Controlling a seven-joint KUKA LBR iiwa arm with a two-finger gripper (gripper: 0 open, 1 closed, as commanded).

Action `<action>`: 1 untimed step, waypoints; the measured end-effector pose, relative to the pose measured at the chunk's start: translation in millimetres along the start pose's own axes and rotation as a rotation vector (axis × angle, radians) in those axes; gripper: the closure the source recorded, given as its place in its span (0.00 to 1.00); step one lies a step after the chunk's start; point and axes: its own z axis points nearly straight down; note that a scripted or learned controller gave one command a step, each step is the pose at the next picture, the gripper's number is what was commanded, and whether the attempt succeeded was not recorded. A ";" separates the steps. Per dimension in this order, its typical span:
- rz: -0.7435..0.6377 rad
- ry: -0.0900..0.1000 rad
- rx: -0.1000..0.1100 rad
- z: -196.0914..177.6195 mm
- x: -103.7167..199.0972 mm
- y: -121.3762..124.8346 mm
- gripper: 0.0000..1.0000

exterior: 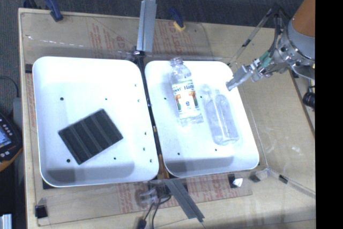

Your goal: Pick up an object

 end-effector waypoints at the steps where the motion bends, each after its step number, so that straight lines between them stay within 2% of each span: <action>1: -0.055 0.001 0.002 137.8 42.6 7.7 0.00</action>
